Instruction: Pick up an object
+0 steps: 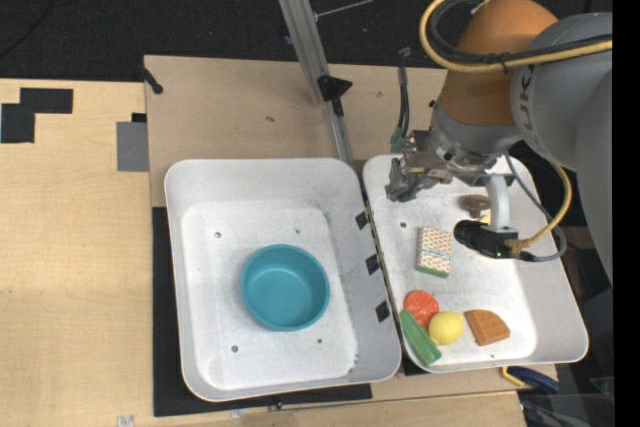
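Observation:
In the right bin (540, 315) lie a small checkered box (434, 251), a red tomato (421, 304), a yellow lemon-like ball (446, 327), a green vegetable (420, 338) and a brown bread-like piece (486, 326). A brownish item (474, 206) peeks out under the arm. My gripper (405, 180) hangs over the bin's far left corner, above and to the left of the checkered box. Nothing shows between its fingers.
The left bin (200, 205) holds a teal bowl (285, 287). A slanted metal rail (303, 25) rises behind the bins. A black cable part (487, 239) of the arm hangs over the right bin. Wooden bench lies to the left.

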